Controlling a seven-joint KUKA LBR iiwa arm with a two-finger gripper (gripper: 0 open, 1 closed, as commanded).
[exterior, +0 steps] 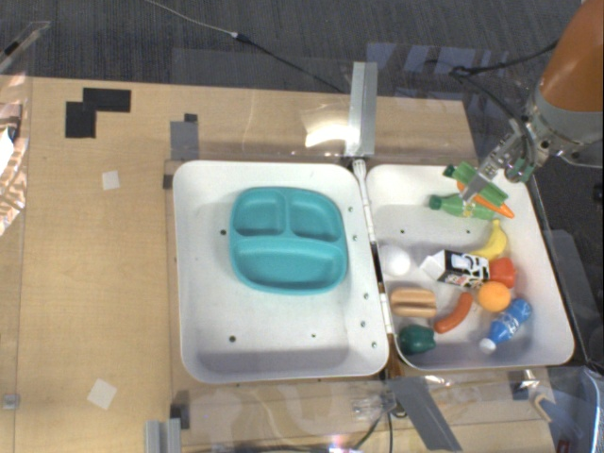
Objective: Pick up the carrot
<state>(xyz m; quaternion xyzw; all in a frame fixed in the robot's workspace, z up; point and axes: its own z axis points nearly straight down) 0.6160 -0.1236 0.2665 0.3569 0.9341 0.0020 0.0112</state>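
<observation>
Worktop (pixel 104 281): light wood-coloured surface, lying under both bins and carrying black L-shaped markings (pixel 94 109) near its far left corner plus a few small pale squares of tape (pixel 111 179). Floor (pixel 189 12): dark grey, carpet-like, running behind the worktop, with a thin cable (pixel 236 34) trailing across it. Metal bracket (pixel 363 111): standing upright at the far edge between the bins, catching a bright glare. Left bin (pixel 203 347): white, shallow, holding a teal divided plate (pixel 288 239) near its middle. Right bin (pixel 406 196): white, sitting just beside the left one, holding a cluster along its right and near sides, namely a banana (pixel 494 241), a black-and-white carton (pixel 464 268), a red item (pixel 504 272), an orange (pixel 494 296), a blue bottle (pixel 506 324), a sausage (pixel 455 313), a hot dog bun (pixel 413 301), a dark green vegetable (pixel 416 339) and a white ball (pixel 396 261). Carrot (pixel 488 202): orange with green leafy top, lying in the far right part of the right bin, leaves pointing left. Arm (pixel 576 64): grey with orange band, reaching in from the right. Gripper (pixel 478 191): hanging directly over the carrot, fingertips overlapping it; whether it is gripping the carrot or standing apart I cannot tell.
</observation>
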